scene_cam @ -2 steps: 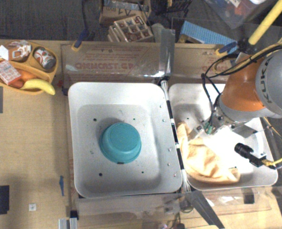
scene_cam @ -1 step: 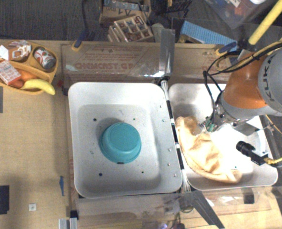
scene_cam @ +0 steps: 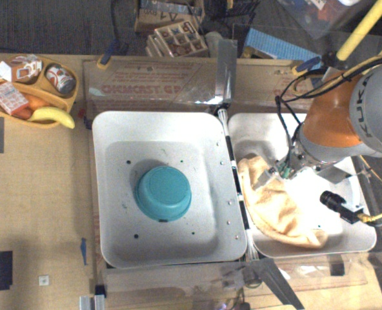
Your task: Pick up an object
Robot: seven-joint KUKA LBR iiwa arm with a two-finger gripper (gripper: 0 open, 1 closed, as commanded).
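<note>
A crumpled pale yellow cloth (scene_cam: pixel 281 208) lies in the right bin (scene_cam: pixel 359 241), bunched against its left wall and spreading toward the front. My gripper (scene_cam: pixel 275 174) hangs low over the cloth's upper part, right at its surface, with the orange-banded wrist (scene_cam: pixel 333 131) above it to the right. Nothing shows lifted off the bin floor. In the left bin (scene_cam: pixel 113 141), a teal bowl (scene_cam: pixel 164 192) rests upside down near the middle, well away from the gripper.
A ridge (scene_cam: pixel 233 173) divides the two bins. A yellow dish (scene_cam: pixel 30 95) with toy food and a banana sits on the bench at far left. Cardboard (scene_cam: pixel 152 86) and clutter line the back edge. Bare white floor shows in the right bin's right half.
</note>
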